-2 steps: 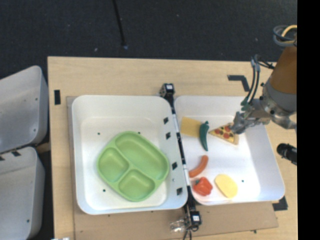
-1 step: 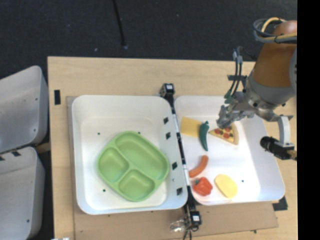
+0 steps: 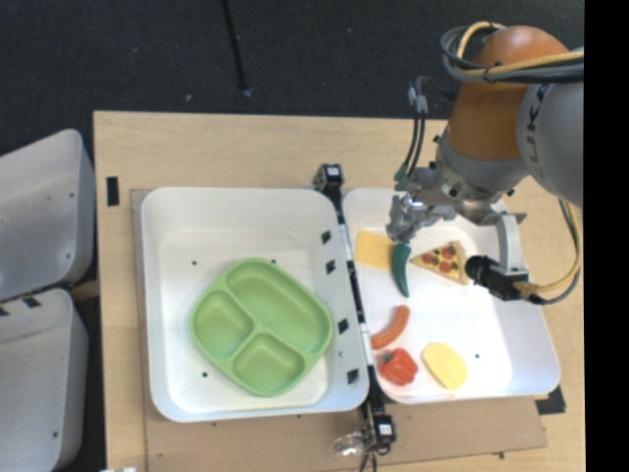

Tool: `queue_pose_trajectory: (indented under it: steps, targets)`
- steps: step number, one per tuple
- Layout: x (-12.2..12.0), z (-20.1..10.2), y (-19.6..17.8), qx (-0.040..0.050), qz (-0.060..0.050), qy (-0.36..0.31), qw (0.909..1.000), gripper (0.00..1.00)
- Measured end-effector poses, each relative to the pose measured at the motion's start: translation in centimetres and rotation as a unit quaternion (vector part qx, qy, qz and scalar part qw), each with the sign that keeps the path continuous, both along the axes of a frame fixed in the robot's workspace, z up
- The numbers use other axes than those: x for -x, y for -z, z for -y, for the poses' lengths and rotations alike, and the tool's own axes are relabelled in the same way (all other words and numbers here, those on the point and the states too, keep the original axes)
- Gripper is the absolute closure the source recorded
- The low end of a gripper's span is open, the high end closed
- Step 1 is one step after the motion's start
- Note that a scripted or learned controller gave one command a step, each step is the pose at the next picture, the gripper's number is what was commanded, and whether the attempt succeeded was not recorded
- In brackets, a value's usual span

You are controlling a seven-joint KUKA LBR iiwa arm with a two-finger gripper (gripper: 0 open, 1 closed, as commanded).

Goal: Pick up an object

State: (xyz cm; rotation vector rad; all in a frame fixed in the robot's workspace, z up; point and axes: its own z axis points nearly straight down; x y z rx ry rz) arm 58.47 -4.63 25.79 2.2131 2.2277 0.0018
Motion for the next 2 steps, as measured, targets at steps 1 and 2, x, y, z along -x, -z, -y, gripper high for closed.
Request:
queue_pose_trajectory:
  steps: [1,2]
  targets:
    - [-3.4,-5.2,0.6,0.0001,0.001,0.000,1.0000,1.00]
    - [-6.0,-10.1,2.0,0.0003,0.000,0.001,1.0000,1.00]
